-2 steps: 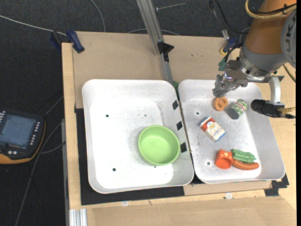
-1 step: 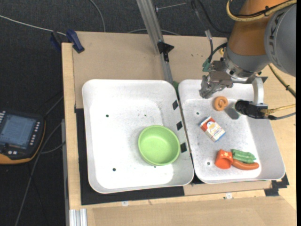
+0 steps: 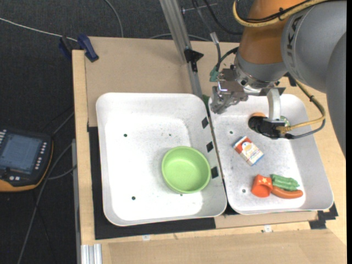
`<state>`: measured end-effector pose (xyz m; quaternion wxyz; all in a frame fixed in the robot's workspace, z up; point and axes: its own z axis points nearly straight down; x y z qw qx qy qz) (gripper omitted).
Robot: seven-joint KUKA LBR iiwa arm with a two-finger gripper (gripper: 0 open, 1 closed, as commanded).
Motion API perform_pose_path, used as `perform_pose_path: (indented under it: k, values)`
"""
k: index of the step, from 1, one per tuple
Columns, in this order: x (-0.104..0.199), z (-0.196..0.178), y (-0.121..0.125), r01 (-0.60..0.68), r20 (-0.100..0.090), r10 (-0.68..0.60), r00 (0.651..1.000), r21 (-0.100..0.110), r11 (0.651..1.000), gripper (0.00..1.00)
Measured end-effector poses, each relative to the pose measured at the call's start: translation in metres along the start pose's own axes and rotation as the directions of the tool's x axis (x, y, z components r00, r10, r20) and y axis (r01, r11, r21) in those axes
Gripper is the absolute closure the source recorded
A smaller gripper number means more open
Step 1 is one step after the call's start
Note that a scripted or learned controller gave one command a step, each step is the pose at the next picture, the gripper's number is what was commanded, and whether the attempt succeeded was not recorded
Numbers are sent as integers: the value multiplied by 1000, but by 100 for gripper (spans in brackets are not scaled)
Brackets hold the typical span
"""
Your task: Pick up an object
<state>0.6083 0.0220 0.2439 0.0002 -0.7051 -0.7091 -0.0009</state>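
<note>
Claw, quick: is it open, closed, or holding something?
Claw: cannot be told; it hangs above the back left corner of the right bin, with nothing seen in it.

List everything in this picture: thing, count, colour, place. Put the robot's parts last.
bowl: 1, green, left bin, near its right wall
carton: 1, white and orange, middle of right bin
toy vegetables: 1 cluster, orange, red and green, right bin, near front
bins: 2, white, side by side on bench
pendant: 1, orange and black, floor at left
arm: 1, grey with orange band, from the right
gripper: 1, metal, over right bin's back left corner
</note>
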Motion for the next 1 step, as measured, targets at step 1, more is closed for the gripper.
perform_pose_path:
  k: [1]
  values:
    - [45, 10, 1, -2, 0, 2, 1000, 2, 1000, 100]
